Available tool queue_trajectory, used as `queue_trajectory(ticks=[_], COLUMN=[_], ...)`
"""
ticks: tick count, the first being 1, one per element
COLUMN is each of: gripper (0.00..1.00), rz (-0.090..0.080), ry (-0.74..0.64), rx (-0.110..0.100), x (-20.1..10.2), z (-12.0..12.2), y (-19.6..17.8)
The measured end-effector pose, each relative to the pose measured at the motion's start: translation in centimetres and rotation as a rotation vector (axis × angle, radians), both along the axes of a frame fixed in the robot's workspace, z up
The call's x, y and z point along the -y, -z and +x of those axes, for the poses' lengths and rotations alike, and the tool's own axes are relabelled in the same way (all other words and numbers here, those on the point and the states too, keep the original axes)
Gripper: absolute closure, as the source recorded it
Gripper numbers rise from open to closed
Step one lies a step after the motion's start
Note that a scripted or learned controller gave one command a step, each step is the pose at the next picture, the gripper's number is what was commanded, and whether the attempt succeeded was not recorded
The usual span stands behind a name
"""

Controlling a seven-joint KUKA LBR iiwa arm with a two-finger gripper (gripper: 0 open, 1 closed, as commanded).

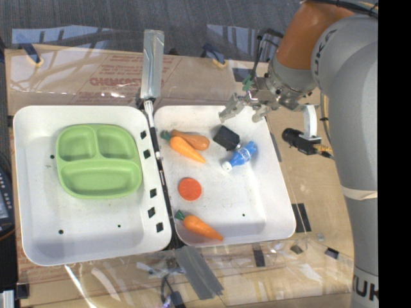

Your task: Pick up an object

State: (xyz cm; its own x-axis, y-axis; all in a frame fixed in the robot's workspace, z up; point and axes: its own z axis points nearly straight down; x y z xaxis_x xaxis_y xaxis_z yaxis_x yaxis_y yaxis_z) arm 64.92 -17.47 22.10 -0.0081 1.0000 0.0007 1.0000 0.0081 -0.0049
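My arm reaches in from the right, wrist bent downward.
My gripper point(244, 110) hangs with its two fingers point(230, 110) spread apart, nothing between them.

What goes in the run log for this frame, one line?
claw open, above right bin's far edge | holding nothing | nearest: black block | blue bottle, three carrots, orange disc untouched | green tray in left bin

Divided plate point(98, 161) in left bin point(32, 236); carrots point(187, 147), disc point(189, 188), bottle point(240, 156) in right bin point(273, 204)
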Motion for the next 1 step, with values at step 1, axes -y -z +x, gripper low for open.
queue_trajectory(ticks=[1], gripper=[0.00], rz=[0.001], ry=[-0.011], rx=[-0.003], x=[-6.69], z=[0.51], y=[12.57])
